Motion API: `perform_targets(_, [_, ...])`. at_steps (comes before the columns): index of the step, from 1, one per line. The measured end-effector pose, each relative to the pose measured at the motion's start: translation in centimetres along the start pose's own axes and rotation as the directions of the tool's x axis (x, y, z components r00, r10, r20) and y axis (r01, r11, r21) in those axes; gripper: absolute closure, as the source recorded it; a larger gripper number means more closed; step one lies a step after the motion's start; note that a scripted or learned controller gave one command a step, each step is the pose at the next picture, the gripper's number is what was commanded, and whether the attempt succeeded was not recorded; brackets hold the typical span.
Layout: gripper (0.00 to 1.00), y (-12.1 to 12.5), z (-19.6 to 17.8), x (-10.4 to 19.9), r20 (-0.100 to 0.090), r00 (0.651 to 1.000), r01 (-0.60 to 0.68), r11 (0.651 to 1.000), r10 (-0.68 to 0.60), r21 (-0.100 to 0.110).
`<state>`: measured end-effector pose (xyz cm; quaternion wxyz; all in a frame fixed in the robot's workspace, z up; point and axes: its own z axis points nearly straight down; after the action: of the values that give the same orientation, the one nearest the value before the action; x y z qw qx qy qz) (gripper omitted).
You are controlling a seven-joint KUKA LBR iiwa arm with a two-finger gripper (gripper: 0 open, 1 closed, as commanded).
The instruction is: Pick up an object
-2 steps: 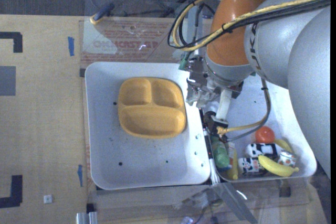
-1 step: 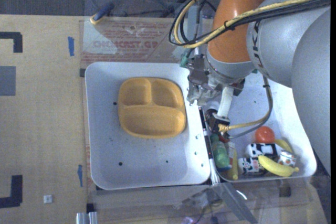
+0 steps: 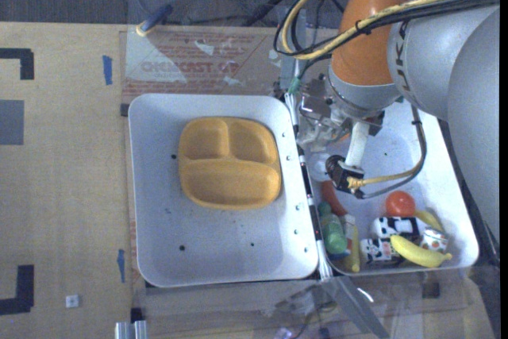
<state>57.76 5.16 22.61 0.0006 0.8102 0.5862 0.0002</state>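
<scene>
I cannot tell whether my end effector (image 3: 316,125), inside the right bin (image 3: 397,147), grips anything; the green bottle (image 3: 334,234), orange ball (image 3: 400,202) and banana (image 3: 417,252) lie apart from it, camera-side.

1. The tan bench (image 3: 63,194) runs in from the 9 o'clock side and bears 2 shallow white bins side by side.
2. The left bin (image 3: 151,250) sits near the middle, and the right bin (image 3: 443,190) meets its rim at 3 o'clock.
3. A clear sheet (image 3: 198,63) with red lettering lies flat at the left bin's 12 o'clock edge.
4. 1 blue tape strip (image 3: 107,69) sticks at that bin's 10 o'clock, and a second tape strip (image 3: 121,264) at its 8 o'clock.
5. 2 black corner marks (image 3: 20,63) sit near the far 9 o'clock edge.
</scene>
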Motion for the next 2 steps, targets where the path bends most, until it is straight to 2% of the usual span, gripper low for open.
perform_targets(1, [1.00,-3.2,1.1,1.0,-0.002,0.862,0.507,0.862,-0.507,0.004])
perform_targets(2, [1.00,3.6,-1.6,-2.4,0.001,0.790,0.614,0.790,-0.614,-0.003])
